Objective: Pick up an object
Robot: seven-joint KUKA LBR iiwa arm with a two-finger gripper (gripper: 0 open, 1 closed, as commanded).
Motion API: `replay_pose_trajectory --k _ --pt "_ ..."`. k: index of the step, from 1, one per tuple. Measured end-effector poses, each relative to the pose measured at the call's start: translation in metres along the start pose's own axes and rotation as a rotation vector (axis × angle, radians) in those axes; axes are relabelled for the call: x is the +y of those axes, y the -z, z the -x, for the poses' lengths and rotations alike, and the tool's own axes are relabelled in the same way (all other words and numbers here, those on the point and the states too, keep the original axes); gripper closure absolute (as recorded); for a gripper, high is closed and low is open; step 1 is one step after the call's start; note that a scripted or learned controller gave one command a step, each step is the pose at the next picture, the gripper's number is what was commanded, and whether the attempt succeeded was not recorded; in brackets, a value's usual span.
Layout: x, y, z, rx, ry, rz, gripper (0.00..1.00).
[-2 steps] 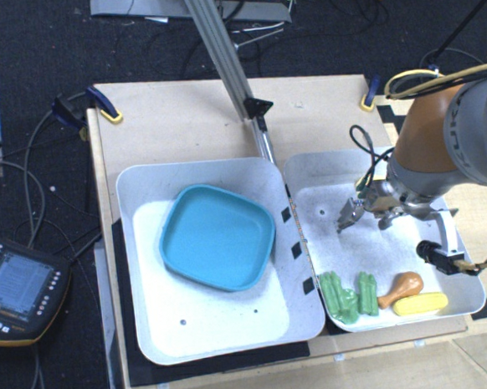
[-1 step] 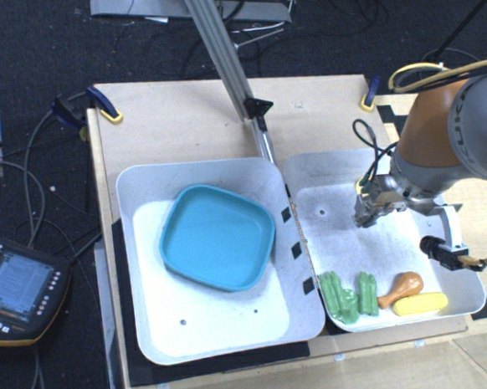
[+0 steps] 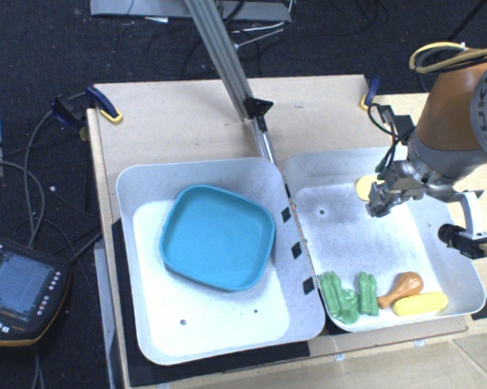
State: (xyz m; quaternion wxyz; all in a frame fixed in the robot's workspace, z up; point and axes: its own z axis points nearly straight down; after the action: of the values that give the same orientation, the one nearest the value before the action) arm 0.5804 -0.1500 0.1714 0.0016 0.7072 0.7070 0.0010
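Jaws [image 3: 379,203]: state cannot tell, low over right bin [image 3: 449,240] upper area | pale yellow piece [image 3: 364,189] just beside, upper-left | green pieces [image 3: 346,296], drumstick [image 3: 400,287], yellow block [image 3: 419,304] well apart along near wall.

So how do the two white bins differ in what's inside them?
The left bin holds one big blue square plate, lying near its far side. The right bin holds several small pieces bunched along its near edge: two green items, a brown drumstick-shaped toy and a yellow piece. The gripper hangs over the right bin. Both bins are shallow and white.
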Motion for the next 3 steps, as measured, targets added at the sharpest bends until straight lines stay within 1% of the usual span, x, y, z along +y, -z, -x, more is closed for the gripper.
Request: replay_pose_trajectory --k 1,2,3 --pt "0.007 0.061 -0.001 0.0 0.001 0.002 1.0" --pt "0.007 0.104 0.004 0.0 0.001 0.0 1.0" --pt "0.012 0.099 -0.054 0.002 0.005 -0.004 1.0"
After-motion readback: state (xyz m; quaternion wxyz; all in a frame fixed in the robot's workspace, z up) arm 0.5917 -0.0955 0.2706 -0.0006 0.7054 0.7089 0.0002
